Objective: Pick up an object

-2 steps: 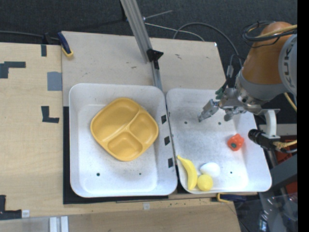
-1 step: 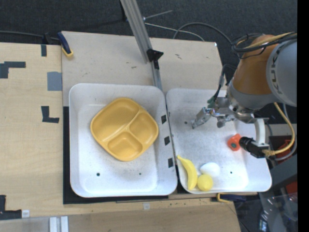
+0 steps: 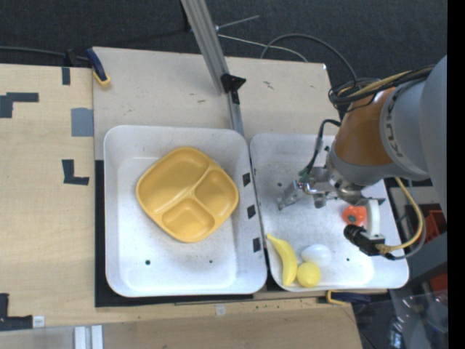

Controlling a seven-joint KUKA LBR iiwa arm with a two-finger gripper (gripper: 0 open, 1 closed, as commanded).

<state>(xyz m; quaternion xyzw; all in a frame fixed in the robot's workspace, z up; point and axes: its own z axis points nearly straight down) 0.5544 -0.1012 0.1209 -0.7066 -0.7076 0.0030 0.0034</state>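
Note:
In the right bin [image 3: 290, 155] my gripper [image 3: 302, 199] hangs low over the bare middle of the floor, open, with nothing between its fingers. A yellow banana [image 3: 283, 259] lies at the bin's front left, below the gripper. Beside it sit a small yellow lemon [image 3: 308, 275] and a white rounded object [image 3: 316, 254]. A small orange-red object [image 3: 354, 214] lies to the gripper's right, partly under the arm's wrist.
The left bin [image 3: 120, 195] holds a yellow divided plate [image 3: 187, 193]. A slanted metal pole [image 3: 211, 42] crosses the bench behind the bins. Black cables [image 3: 392, 247] loop along the right bin's right edge.

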